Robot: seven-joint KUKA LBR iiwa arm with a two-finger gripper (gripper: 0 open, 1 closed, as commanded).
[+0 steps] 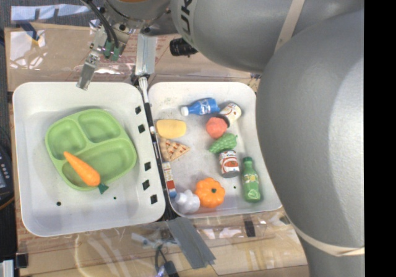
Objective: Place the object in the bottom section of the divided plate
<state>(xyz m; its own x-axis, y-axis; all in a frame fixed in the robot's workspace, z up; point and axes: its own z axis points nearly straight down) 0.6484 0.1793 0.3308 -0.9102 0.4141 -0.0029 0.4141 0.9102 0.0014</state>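
While the carrot (pixel 82 169) lies on the green divided plate (pixel 117 122), the gripper (pixel 99 59) hangs above and beyond the plate's far edge, over the back rim of the left bin (pixel 37 214). Whether it is spread or pressed together cannot be told from this slant, and nothing shows in its grasp.

The carrot is bright orange, smooth and tapered, with a small dark green tuft at its thick end. It rests slantwise in the plate's large bottom section, along the lower-left rim. Its pointed tip aims up-left toward the divider, and the tuft just overhangs the plate's near edge.

All else sits to the right of the plate, in the right bin (pixel 247 93):
- A yellow rounded piece (pixel 171 127) and a pizza slice (pixel 174 149) lie nearest the plate, just past the wall between the bins.
- Farther right are a blue bottle (pixel 199 107) on its side, a small red-and-white jar (pixel 231 110), a red round fruit (pixel 216 126) and a knobbly green vegetable (pixel 223 143).
- Lower right of the plate are a can (pixel 229 162), a green bottle (pixel 250 180), an orange pumpkin (pixel 210 193) and a whitish piece (pixel 185 201) touching it.

The arm's grey bulk (pixel 309 115) covers the bench right of that bin — none of it lies over the plate.
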